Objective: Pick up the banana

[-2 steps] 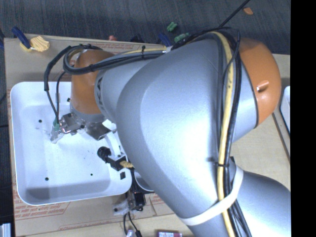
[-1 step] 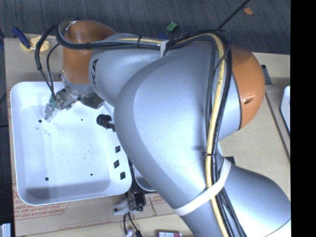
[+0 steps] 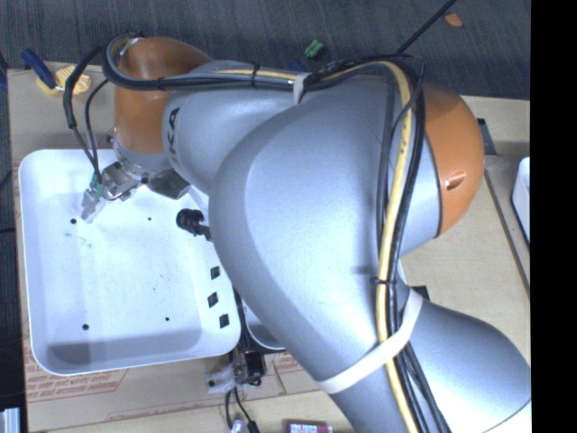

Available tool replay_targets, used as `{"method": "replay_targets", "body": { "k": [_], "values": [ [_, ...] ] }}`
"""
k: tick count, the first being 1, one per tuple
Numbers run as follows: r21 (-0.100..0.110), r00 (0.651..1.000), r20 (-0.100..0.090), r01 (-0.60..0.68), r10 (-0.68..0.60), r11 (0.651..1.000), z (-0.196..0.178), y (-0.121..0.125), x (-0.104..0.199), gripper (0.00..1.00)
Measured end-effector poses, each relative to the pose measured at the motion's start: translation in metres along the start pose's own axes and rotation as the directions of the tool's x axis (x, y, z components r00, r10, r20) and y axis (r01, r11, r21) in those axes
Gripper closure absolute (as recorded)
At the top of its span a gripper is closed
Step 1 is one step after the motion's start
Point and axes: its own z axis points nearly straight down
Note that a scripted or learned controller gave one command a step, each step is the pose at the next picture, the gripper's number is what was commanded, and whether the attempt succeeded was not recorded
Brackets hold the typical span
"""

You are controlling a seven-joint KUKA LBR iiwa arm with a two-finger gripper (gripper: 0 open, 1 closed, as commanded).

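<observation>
— Where does the gripper (image 3: 91,204) sit?

— Over the far left corner of the left bin (image 3: 117,336), low above the white floor. It points down and to the left, below the orange band (image 3: 149,79) of the wrist.

— Is it open or shut?

— That cannot be told. The tip is small and blurred, and the view is too coarse to show how it stands or whether anything is in it.

— And the banana?

— Its place cannot be told. The bare part of the bin floor carries a few dark specks, and small black squares (image 3: 214,287) run along its right wall.

— What takes up the rest of the view?

— The arm (image 3: 306,233). Its grey body comes in from the lower right, rises across the middle and covers the right side of the left bin. A second orange patch (image 3: 451,170) shows on its right flank. Black cables (image 3: 407,124) and a yellow one run along it, and a white strap (image 3: 379,361) wraps the lower link.

— Is the other bin in sight?

— A white sliver of the right bin (image 3: 523,192) shows at the right edge, on the tan bench (image 3: 469,278).

— Anything outside the bins?

— Cardboard (image 3: 81,384) with red print lies under the left bin's near edge. A blue-and-yellow thing (image 3: 54,75) sits beyond its far left corner, and a small green piece (image 3: 313,49) lies on the dark floor behind.
</observation>
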Motion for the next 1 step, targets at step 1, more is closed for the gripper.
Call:
{"method": "replay_targets", "body": {
  "k": [1],
  "values": [
    [0.0, 1.0, 0.0, 0.0, 0.0, 1.0, 0.0, 0.0, 0.0, 0.0]
  ]
}}
